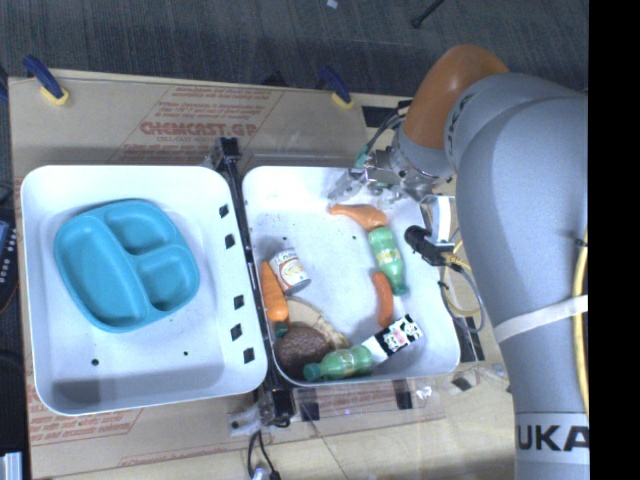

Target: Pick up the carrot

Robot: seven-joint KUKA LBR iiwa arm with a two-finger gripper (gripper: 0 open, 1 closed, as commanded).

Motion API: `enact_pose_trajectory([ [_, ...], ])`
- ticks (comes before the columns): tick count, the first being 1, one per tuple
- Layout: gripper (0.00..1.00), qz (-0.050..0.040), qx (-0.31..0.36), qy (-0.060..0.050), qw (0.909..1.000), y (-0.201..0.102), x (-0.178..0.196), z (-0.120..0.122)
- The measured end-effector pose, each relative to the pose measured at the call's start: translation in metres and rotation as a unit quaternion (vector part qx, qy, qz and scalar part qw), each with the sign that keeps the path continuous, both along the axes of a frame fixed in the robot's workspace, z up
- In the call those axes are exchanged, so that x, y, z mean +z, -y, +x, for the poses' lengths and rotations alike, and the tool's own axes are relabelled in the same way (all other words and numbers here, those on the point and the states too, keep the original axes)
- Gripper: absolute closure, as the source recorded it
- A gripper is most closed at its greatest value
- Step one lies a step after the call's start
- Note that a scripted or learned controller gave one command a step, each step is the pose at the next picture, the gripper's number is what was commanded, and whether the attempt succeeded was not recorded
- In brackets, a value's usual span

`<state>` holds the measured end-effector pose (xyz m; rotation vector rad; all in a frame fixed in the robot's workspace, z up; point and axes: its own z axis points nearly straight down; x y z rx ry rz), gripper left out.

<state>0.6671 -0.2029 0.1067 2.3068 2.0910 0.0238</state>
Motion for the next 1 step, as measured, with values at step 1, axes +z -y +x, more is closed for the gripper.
enact_pose_trajectory([
  [1,0.0,0.0009,0.028,-0.004,0.9996,0.0011,0.0014,-0.0025],
])
